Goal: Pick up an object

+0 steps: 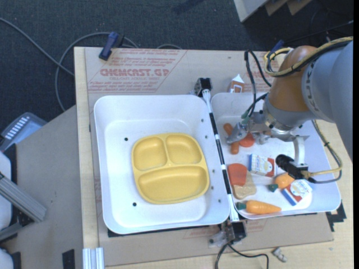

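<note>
My gripper hangs low over the back left part of the right bin, at the end of the grey arm with its orange band. Just beneath and beside it lie a small red-orange piece, a little orange sausage shape and another small orange bit. I cannot make out anything held in it. Further forward in the same bin lie a red flat piece, a tan bread slice, a white carton and an orange carrot.
The left bin holds a yellow divided plate. A round white lid with blue and red print and an orange toy lie front right. Cables loop over the right bin. A blue clip sits at the bench's back.
</note>
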